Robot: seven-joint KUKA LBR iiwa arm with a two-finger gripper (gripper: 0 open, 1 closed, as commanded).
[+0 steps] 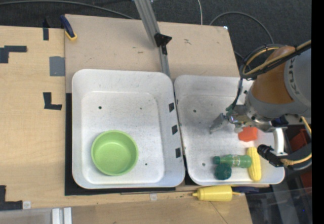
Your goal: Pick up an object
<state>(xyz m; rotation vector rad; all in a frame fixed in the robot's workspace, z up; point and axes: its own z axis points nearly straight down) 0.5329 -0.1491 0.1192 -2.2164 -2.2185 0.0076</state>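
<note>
My gripper (217, 124) hangs over the middle of the right bin (202, 91), pointing toward its left side, with bare bin floor beneath it. Just to its right lies a small orange-red object (247, 135), partly under the wrist. Along the bin's front edge lie a green bottle (232, 161), a dark green lump (222, 171) touching it, and a yellow corn-like piece (254, 163). Nothing shows in the gripper's grasp.
The left bin (121, 86) holds a light green bowl (115, 152) in its front-left corner. A yellow object (215, 193) lies on the bench outside the right bin's front edge. A metal pole (147, 8) slants over the back of the bench.
</note>
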